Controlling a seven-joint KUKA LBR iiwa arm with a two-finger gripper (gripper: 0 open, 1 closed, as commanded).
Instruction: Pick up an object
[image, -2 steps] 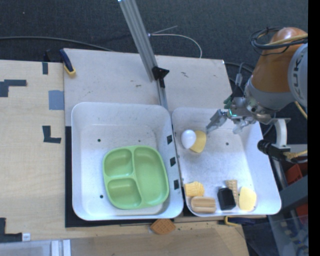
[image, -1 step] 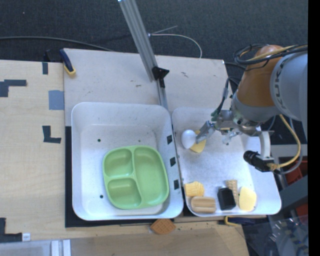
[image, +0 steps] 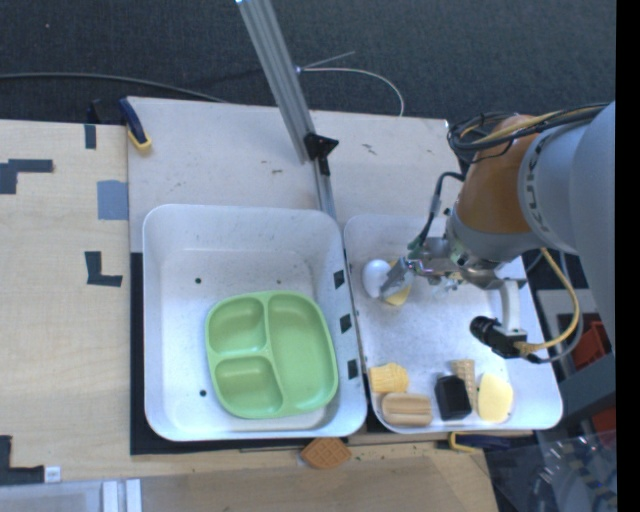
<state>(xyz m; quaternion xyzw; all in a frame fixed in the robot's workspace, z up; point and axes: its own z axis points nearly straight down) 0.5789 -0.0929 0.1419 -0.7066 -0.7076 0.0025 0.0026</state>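
Small pale-yellow object (image: 397, 294) lodged at the gripper (image: 400, 283) tip, in the upper left part of the right bin, touching a shiny round silver piece (image: 375, 274) just to its left. Seems pinched between the fingers, though too small and blurred to be sure.

Left shallow white bin (image: 165, 300), centre of the frame: holds a light-green three-compartment plastic plate (image: 271, 352) lying flat toward its lower right.

Right shallow white bin (image: 430, 330), right of centre: along its lower edge, left to right, a yellow waffle-textured piece (image: 390, 378), a tan bun-shaped item (image: 406, 408), a black rectangular block (image: 452, 397) with a tan waffle cone (image: 463, 371) just above it, and a pale-yellow rounded object (image: 494, 398).

Outside the bins, below their shared lower edge: an orange waffle-patterned piece (image: 324, 453) on the bench.

Grey arm (image: 570, 180) reaching in from the upper right, orange band (image: 497, 190) above the wrist, gripper pointing left and down into the right bin.
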